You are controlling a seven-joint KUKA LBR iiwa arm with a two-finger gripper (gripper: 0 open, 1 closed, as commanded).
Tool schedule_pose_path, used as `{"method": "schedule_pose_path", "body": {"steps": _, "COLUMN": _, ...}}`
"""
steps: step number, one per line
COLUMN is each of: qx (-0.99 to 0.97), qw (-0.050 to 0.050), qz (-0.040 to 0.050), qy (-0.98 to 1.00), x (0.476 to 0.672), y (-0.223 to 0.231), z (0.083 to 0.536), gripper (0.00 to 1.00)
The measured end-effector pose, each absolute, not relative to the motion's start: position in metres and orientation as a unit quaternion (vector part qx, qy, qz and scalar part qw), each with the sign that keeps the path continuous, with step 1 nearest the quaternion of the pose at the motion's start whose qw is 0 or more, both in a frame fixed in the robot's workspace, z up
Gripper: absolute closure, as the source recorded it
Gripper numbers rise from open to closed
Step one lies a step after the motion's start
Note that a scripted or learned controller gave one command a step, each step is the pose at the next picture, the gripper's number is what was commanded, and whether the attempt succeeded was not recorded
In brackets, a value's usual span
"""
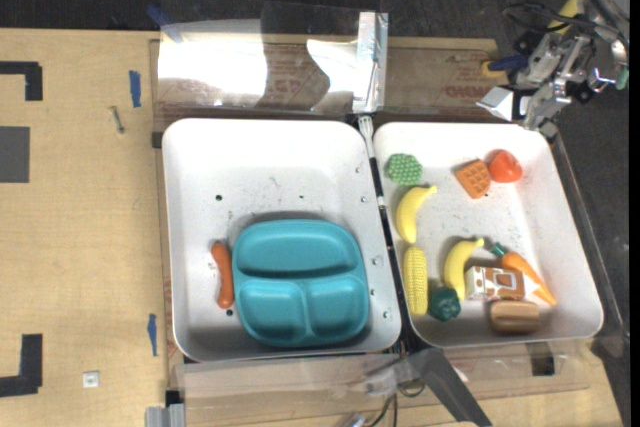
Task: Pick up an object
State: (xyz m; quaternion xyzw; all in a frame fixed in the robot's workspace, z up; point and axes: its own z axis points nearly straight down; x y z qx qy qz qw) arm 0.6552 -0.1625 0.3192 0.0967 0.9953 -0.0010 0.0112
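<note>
left bin [190, 215]: white, with small dark specks on the floor
right bin [570, 245]: white
tray [298, 281]: teal all over; plain
sausage [224, 274]: orange-red
broccoli [404, 168]: green; bumpy texture
upper banana [412, 211]: yellow
lower banana [459, 262]: yellow, with a green tip
corn cob [415, 280]: yellow, with rows of kernels
waffle [473, 178]: orange, with a grid pattern
tomato [505, 165]: red-orange
carrot [527, 274]: orange, with a green top
small box [495, 283]: brown and white; print too small to read
bun [515, 317]: tan
dark vegetable [445, 305]: deep green
bench [80, 215]: light tan cardboard, with black corner marks and blue tape bits
</note>
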Motion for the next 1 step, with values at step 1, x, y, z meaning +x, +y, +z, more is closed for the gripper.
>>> {"method": "schedule_pose_path", "body": {"steps": 1, "qx": 0.135, "qw": 0.004, "qz": -0.0005, "qy": 0.991, "x": 0.5743, "y": -0.1658, "z": 0.3263, "gripper": 1.0}}
